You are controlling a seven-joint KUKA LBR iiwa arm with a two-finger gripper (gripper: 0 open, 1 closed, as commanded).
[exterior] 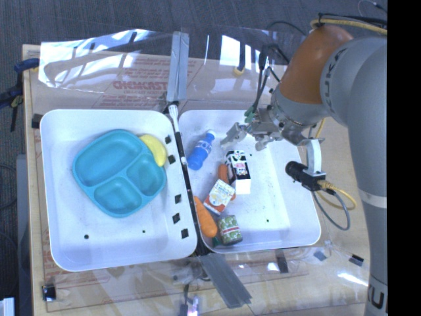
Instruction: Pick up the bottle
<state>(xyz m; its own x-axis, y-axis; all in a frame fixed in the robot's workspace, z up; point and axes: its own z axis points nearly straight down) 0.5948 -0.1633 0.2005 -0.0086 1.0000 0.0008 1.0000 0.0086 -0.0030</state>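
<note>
Presently: right bin (299, 226) holds blue bottle (200, 150) near divider, carton (238, 170), carrot (206, 220) | left bin (59, 242) holds blue tray (118, 171), yellow item (156, 148) | gripper (253, 137) spread, nothing held, above right bin.

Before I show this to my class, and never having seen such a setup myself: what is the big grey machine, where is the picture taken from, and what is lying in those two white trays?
The grey machine with the orange band is a robot arm, reaching in from the right. Its two-finger gripper hangs over the right-hand shallow white bin, with nothing visible between its fingers. One camera fixed above the bench looks down at a slant. That bin holds a small blue plastic bottle lying near its left wall, a black-and-white carton, an orange carrot, a small printed packet and a green can. The left-hand white bin holds a blue divided plate with a yellow item beside it.
</note>
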